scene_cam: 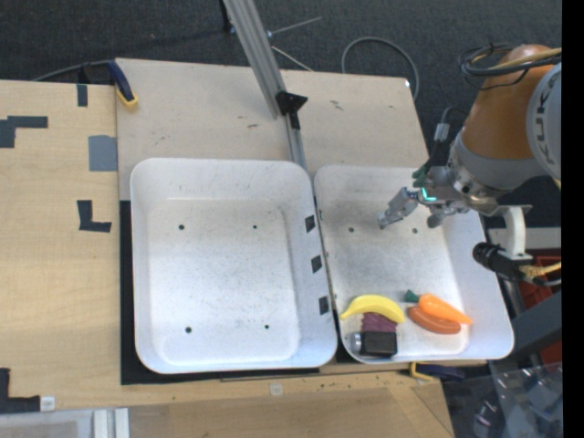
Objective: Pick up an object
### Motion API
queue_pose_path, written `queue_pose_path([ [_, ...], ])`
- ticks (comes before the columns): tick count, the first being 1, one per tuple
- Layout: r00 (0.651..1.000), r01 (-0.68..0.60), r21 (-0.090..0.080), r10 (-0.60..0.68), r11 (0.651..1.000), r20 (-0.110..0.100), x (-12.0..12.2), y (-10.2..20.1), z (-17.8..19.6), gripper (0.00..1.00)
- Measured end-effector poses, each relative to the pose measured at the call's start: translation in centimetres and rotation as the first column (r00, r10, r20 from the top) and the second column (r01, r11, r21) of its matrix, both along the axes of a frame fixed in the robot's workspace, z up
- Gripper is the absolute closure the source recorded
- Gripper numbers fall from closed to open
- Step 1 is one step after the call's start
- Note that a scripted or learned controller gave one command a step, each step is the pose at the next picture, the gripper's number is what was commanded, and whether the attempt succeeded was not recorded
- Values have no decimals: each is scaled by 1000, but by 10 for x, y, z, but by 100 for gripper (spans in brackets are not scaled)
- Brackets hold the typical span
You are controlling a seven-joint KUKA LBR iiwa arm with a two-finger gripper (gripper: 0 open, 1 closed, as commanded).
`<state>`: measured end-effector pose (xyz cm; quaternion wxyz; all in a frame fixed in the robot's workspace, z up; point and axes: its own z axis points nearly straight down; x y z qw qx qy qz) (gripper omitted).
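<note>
Arm: the grey and orange arm (511,108) came in from the right edge of the frame, wrist over the upper part of the right bin (365,245).
Gripper: the gripper (394,213) hung over the bin's upper middle, well apart from the objects. Honestly couldn't tell if its fingers were spread or pressed together, too small and blurry. Nothing visible between them though.
Objects: all bunched at the lower edge of the right bin. Yellow banana (372,307), orange carrot (438,314) just beside it to the right, a dark purple thing (374,321) under the banana, and a black block (380,342) touching that.
Left bin: the left bin (219,263) sat beside it in mid frame.
Progress: pretty much nothing done, I'd say. No object lifted.
Left to do: move down-frame to the pile, descend, grab one, lift.
</note>
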<state>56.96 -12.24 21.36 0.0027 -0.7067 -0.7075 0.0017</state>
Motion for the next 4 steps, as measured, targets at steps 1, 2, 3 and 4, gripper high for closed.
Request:
queue_pose_path([
  [1,1000,-1,-1,1,1000,4,1,0,2,0],
  [2,1000,0,-2,0,1000,0,8,-6,-51,0],
  [3,1000,-1,-1,0,1000,-2,7,0,-115,0],
  [4,1000,0,-2,0,1000,4,7,0,-125,0],
])
